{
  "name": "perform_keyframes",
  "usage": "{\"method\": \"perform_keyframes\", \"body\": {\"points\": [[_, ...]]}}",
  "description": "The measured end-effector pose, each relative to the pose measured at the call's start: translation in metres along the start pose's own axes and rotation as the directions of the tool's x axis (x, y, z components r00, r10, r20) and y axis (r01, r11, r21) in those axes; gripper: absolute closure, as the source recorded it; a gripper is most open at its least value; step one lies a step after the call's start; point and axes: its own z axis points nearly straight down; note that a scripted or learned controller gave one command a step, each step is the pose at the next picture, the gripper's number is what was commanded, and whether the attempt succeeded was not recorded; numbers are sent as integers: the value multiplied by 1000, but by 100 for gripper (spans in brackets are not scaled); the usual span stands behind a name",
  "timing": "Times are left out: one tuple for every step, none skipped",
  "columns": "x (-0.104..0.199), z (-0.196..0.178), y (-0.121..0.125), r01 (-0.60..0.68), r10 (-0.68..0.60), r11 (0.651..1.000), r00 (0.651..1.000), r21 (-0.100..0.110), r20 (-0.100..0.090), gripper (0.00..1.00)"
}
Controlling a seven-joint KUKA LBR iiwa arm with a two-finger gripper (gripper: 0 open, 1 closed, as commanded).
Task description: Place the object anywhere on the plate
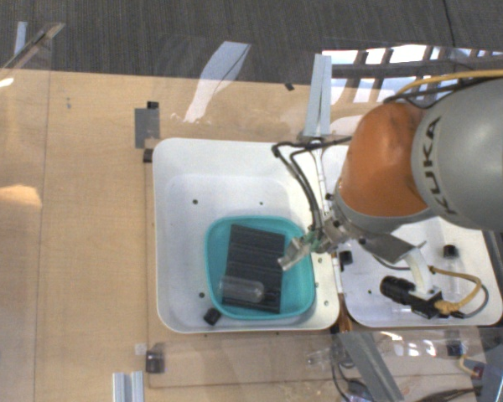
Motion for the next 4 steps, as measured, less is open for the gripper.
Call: {"method": "perform_keyframes", "body": {"points": [[-63, -1, 9, -6, 6, 1000, 1000, -2, 2, 0], [-42, 26, 30, -22, 23, 1000, 999, -16, 27, 0], [-47, 13, 31, -26, 27, 999, 999, -24, 37, 100], [32, -26, 53, 31, -31, 1000, 1000, -2, 0, 100]]}}
